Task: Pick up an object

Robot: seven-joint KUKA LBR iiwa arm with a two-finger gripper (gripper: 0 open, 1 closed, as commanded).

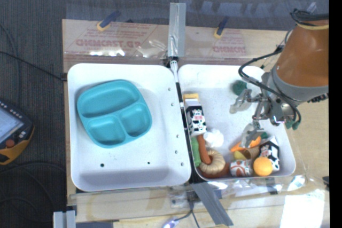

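My gripper (245, 119) hangs over the middle of the right bin (214, 80), its two metal fingers (240, 101) spread open with bare bin floor between them. Toys lie along the bin's left and near sides. Among them are a cow-patterned carton (195, 120), a white lump (215, 139), a red sausage (196, 151) and a tan bagel (214, 163). An orange fruit (262, 166) and a carrot piece (245, 144) lie just below the lower finger. A small green object (239, 85) sits just above the upper finger.
The left bin (85, 168) holds a teal divided tray (113, 112). A metal divider (177, 24) runs between the bins at the back. The arm's orange band (309, 56) looms over the right bin's far right corner. A handheld device (10, 133) lies off the bench at left.
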